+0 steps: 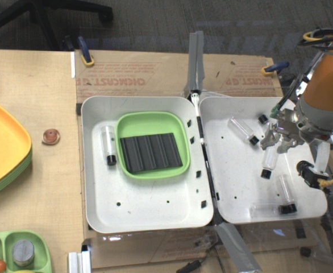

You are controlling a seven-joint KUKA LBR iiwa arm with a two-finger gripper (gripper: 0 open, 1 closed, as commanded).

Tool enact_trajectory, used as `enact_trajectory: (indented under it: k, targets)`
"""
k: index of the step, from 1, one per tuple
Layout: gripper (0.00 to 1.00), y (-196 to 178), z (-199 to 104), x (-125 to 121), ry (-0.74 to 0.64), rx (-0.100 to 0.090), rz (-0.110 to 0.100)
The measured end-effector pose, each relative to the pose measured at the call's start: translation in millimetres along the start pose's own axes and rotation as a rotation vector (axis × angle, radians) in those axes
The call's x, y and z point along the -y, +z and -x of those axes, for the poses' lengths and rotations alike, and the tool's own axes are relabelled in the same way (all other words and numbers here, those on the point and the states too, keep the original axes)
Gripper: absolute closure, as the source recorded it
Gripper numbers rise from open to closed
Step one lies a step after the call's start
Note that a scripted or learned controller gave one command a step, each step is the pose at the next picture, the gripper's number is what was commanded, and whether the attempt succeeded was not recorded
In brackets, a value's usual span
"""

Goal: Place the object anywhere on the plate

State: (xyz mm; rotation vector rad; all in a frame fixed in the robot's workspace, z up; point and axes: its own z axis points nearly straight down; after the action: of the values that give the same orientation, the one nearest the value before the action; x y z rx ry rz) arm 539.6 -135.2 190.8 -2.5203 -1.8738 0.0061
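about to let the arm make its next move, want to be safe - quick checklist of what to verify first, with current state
1. Plate in place: the green plate sits in the left bin. Ok.
2. Room on the plate: a dark ribbed block covers much of it; only the rim and upper part are bare. Not ok.
3. Objects available: clear tubes with black caps lie in the right bin. Ok.
4. Gripper position: the gripper is over the right bin, above a tube. Ok.
5. Tube held in the gripper: cannot tell.
6. Stray tube in the left bin beside the plate, not on it. Not ok.
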Motion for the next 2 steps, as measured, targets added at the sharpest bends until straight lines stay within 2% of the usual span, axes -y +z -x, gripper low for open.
enact_trajectory:
  k: [1,2]
  targets:
    - [0.00,0,0,0,0.000,0.000,0.000]
    - [0.00,48,78,8,0.060,-0.002,-0.001]
